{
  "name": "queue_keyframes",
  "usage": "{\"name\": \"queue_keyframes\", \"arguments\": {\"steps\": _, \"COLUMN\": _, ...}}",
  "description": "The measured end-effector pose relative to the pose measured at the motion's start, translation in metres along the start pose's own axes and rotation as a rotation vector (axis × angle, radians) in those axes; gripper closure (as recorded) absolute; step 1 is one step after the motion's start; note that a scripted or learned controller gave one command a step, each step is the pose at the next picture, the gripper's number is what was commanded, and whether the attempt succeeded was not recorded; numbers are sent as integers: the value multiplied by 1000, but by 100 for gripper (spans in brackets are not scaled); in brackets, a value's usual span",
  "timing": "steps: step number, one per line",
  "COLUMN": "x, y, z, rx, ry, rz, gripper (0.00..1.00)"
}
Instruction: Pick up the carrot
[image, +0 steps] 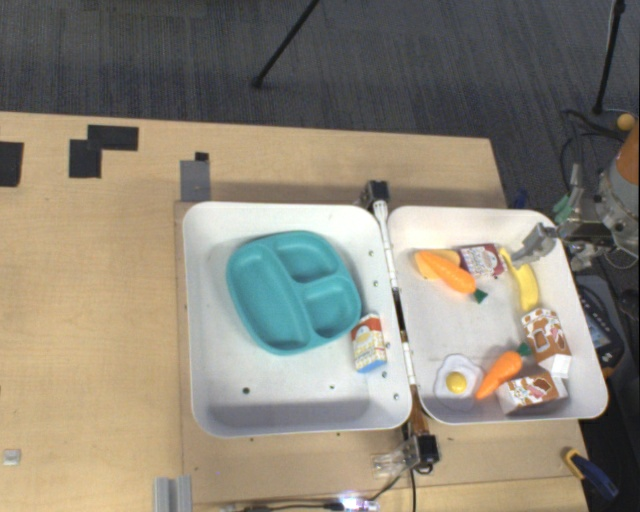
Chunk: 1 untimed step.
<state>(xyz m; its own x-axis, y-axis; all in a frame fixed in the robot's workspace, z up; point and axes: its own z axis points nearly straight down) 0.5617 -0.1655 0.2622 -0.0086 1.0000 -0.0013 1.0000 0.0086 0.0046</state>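
Two orange carrot-like toys lie in the right bin (590, 395). The slim carrot (499, 372), with a green top, lies slanted near the front, between a fried egg and two cartons. A thicker orange one (446, 270), with a dark green stub, lies in the back half beside a red-and-white carton. My gripper (539, 243) hangs over the bin's back right corner, just above the banana's top end. It is well apart from both orange toys and nothing shows in it.
A yellow banana (526, 284), a red-and-white carton (482, 262), two brown cartons (543, 333) (531, 392) and a fried egg (457, 380) share the right bin. The left bin (215, 400) holds a teal divided plate (293, 290) and a small carton (369, 343).
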Motion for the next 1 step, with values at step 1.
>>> {"name": "queue_keyframes", "arguments": {"steps": 1, "x": 22, "y": 39, "z": 169, "rx": 6, "ry": 3, "rz": 23, "gripper": 0}}
